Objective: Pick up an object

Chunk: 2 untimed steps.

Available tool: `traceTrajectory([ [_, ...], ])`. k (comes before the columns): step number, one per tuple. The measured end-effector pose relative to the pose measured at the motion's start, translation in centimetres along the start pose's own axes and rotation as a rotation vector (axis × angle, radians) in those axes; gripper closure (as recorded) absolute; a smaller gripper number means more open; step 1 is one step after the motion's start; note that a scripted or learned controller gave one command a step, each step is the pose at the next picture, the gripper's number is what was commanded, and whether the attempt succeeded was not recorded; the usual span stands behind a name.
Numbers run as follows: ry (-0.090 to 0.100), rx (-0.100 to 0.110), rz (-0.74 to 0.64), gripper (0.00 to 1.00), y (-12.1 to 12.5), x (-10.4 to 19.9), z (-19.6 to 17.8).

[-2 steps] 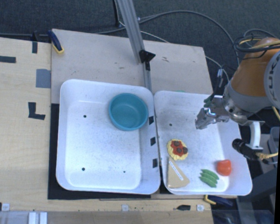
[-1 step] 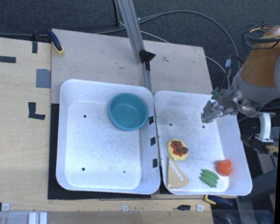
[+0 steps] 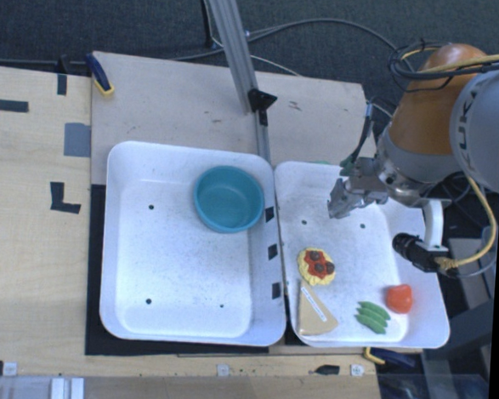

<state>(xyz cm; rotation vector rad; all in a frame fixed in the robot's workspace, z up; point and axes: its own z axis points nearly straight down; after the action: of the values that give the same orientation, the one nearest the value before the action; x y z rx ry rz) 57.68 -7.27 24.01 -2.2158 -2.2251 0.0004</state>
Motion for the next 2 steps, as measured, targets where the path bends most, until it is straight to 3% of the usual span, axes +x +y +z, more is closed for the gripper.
traceTrajectory([
  [2, 0.0, 0.0, 0.0, 1.0, 0.5, 11.2, 2.3],
])
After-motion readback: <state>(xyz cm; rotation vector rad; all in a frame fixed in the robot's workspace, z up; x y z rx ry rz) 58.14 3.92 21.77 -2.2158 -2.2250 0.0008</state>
